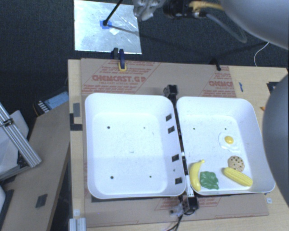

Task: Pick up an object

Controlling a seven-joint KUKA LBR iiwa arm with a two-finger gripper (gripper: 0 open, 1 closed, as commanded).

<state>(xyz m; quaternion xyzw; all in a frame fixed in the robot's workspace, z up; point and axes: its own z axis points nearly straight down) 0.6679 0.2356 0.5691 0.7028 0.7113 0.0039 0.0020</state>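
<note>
Four toy foods lie in the right bin (253,113): a fried egg (228,140), a cookie (235,163), a corn cob (238,177) and a banana (195,175) just beside a green leafy piece (209,180). All sit near the front edge; the left bin (90,135) holds none. The end effector (145,9) hangs high at the top, well apart from the tabletop (149,76); whether it is spread or pressed together I cannot tell. Likely risks: the banana hugs the bin wall, so a descending finger could strike the rim, and the flat egg could slip free.

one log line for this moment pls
tool: high above bins | right bin: banana, corn, cookie, egg, green piece | nothing picked
</note>
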